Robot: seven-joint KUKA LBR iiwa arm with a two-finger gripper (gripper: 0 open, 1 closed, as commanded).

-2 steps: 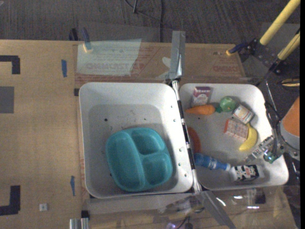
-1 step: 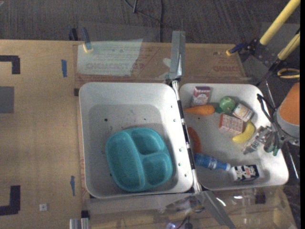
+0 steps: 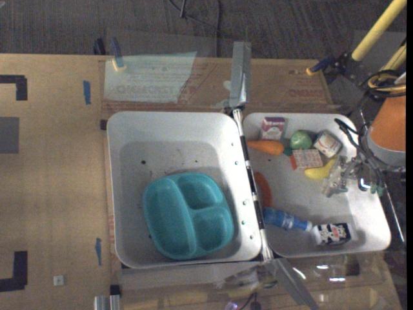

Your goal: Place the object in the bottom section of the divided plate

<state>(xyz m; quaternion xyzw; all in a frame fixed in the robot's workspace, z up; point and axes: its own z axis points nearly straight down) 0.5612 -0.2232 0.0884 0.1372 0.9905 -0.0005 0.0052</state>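
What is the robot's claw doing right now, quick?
Gripper: low over the right bin, beside the banana; open or shut cannot be told.

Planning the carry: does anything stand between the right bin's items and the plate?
Yes: the two bins' adjoining walls run between them. The plate lies in the left bin; the gripper hovers over the right bin, so anything must be lifted over.
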